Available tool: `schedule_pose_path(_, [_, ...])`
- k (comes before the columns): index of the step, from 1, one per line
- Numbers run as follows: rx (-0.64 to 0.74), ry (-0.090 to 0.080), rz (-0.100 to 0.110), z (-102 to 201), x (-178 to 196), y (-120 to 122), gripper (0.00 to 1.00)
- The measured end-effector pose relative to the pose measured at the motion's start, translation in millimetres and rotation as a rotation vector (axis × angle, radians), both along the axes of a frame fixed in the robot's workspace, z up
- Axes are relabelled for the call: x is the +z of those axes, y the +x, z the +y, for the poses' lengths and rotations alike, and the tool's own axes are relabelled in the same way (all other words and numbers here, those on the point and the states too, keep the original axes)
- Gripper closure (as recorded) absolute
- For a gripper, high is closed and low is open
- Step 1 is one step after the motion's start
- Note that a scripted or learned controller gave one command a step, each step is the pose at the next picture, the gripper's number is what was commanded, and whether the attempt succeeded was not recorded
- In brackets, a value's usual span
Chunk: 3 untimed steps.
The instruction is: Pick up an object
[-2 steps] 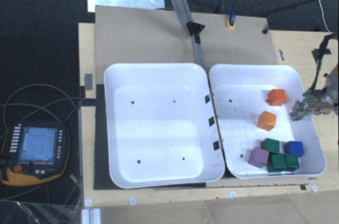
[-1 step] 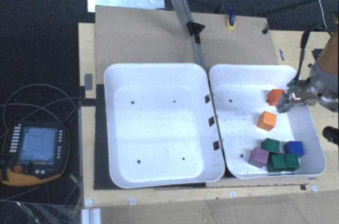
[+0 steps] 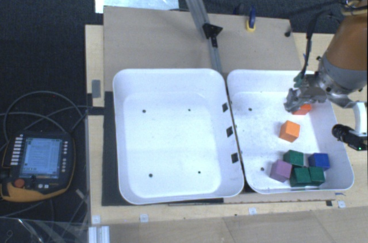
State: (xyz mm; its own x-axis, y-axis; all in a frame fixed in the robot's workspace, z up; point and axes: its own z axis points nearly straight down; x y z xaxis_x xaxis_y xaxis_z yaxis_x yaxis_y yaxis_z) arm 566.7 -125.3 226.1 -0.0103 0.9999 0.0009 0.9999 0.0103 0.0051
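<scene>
Orange block (image 3: 290, 131) loose in right bin (image 3: 253, 87).
Gripper (image 3: 298, 103) just above it; finger gap: can't tell. Small red-orange piece (image 3: 303, 110) touching the tips.

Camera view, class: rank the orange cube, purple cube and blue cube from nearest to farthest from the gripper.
From the gripper:
1. Orange cube, just below it, mid right bin.
2. Blue cube, near the bin's lower right corner.
3. Purple cube, at the cluster's left end.

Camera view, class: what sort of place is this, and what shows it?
Probably a robotics lab: a grey and orange robot arm over two shallow white plastic bins, with a handheld control pendant alongside.
</scene>
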Motion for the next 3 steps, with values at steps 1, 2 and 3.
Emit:
schedule_pose_path(1, [0.001, 0.001, 0.002, 52.5, -7.6, 27.2, 1.00])
schedule_pose_path(2, [0.001, 0.002, 0.000, 103.5, 6.5, 47.7, 1.00])
schedule_pose_path(3, [0.000, 0.001, 0.001, 155.3, 0.6, 78.9, 1.00])
